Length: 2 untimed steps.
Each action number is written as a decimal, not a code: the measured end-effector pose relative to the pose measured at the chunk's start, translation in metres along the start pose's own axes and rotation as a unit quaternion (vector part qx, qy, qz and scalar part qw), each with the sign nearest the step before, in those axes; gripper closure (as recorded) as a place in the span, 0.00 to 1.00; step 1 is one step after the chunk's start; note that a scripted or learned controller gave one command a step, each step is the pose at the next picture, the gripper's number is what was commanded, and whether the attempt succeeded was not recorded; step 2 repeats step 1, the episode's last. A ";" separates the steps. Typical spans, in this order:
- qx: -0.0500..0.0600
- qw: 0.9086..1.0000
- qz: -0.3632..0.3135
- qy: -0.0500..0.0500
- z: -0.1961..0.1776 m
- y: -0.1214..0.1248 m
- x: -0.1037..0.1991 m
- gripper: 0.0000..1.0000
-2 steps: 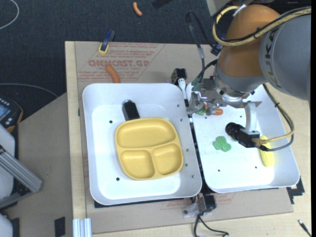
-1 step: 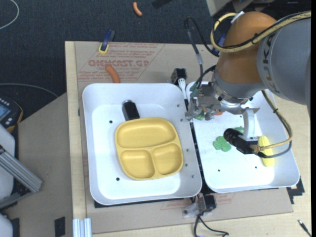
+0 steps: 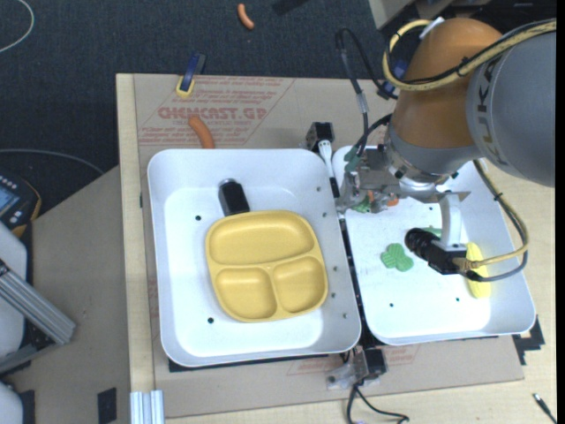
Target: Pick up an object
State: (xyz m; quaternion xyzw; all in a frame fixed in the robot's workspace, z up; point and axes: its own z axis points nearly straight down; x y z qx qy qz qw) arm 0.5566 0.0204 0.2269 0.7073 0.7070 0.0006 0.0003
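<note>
Two white bins side by side on the tabletop [image 3: 265,117]. In the left bin [image 3: 168,237]: one yellow plate [image 3: 265,263] with three compartments, and one black object [image 3: 233,197] at its upper left edge. In the right bin [image 3: 494,312]: one small green piece [image 3: 396,257] near the middle, one yellow piece [image 3: 478,276] further right, apart from it. Gripper [image 3: 369,191] over the upper left corner of the right bin, higher in the frame than the green piece. Released or clenched: cannot tell. Outside the bins, upper left, one orange piece [image 3: 202,131].
</note>
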 end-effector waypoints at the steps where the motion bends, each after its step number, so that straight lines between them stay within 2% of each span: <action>1: 0.003 1.000 0.000 0.001 -0.004 -0.013 0.003 1.00; 2: 0.003 1.000 0.000 0.001 -0.004 -0.013 0.003 1.00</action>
